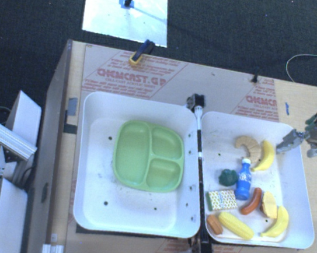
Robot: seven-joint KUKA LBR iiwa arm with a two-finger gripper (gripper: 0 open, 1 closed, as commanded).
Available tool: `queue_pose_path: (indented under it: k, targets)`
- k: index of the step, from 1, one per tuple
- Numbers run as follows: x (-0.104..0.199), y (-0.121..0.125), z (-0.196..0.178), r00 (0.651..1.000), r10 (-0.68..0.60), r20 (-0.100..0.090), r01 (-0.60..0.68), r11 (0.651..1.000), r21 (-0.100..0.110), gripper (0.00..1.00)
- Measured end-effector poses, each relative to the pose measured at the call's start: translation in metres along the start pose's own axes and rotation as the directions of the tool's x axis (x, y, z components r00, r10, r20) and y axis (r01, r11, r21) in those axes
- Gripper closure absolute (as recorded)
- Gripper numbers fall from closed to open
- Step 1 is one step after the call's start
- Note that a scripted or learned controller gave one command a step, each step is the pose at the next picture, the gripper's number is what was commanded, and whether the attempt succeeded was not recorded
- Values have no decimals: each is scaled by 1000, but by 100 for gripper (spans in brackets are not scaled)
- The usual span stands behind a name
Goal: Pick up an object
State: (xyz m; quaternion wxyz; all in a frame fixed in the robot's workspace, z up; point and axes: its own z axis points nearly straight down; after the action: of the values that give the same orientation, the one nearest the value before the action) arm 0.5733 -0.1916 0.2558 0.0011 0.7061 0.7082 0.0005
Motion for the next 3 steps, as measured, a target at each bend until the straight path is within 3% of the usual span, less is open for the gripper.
queue_pose_path:
  k: [1,2,3]
  targets:
    - [-15,4,161,1000,2,-1,-2,1000,3,0]
    - [58,6,172,1000,0,-1,0,1000,1,0]
    - [102,42,171,1000,-1,-1,1,1000,0,0]
